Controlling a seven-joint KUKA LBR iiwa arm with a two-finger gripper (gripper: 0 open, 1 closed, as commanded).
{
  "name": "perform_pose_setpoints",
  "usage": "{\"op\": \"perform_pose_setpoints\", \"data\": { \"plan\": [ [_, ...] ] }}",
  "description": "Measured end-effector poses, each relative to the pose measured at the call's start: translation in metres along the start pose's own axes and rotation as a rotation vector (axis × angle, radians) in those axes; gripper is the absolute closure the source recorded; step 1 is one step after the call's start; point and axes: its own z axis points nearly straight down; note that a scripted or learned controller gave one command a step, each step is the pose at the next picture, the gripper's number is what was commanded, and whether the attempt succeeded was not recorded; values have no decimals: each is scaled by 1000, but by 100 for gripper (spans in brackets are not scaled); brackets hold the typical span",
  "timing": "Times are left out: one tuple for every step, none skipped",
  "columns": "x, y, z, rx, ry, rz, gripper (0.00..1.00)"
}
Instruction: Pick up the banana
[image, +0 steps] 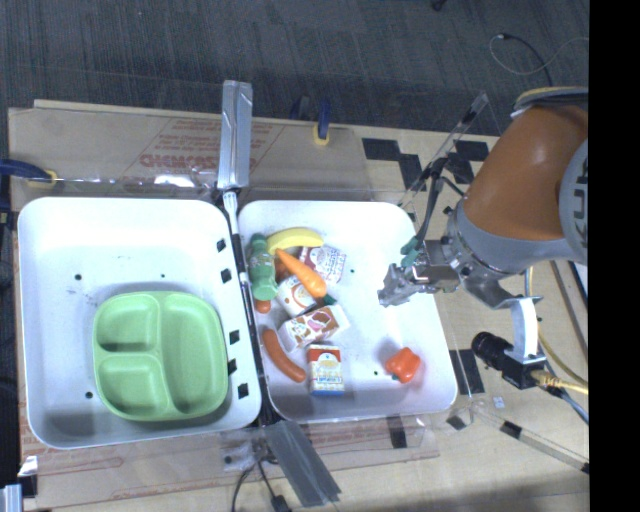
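While the arm (520, 190) reaches in from the right w/ its orange band up top, the gripper (396, 287) hangs over the right side of the right bin (420, 395), above bare white floor, well apart from the food pile. Can't tell how far the pincer is open, too small and dark; nothing visible between its tips. Banana (294, 238) lies at the top of the pile in the right bin, near the bin's back-left corner, yellow, curved, lying roughly sideways. A carrot (302, 273) sits just below it, touching or nearly so, slanting down to the right. Green bottle-like item (261, 266) stands along the left wall beside the banana's left end. Small printed packet (331, 262) just right of the carrot. Below that, a round printed item (294, 295), then a snack carton (315, 325), then a small juice-type box (326, 369) near the front wall. Sausage (283, 355) lies diagonal at front-left, beside the box. Orange-red pepper-like item (403, 364) sits alone at front-right, below the gripper. Left bin (60, 240) holds a green divided plate (160, 354), 3 compartments, toward the front.
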Motion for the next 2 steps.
{"op": "perform_pose_setpoints", "data": {
  "plan": [
    [108,-2,-100,-3,0,148,0],
    [154,4,-76,2,-2,280,0]
  ]
}}
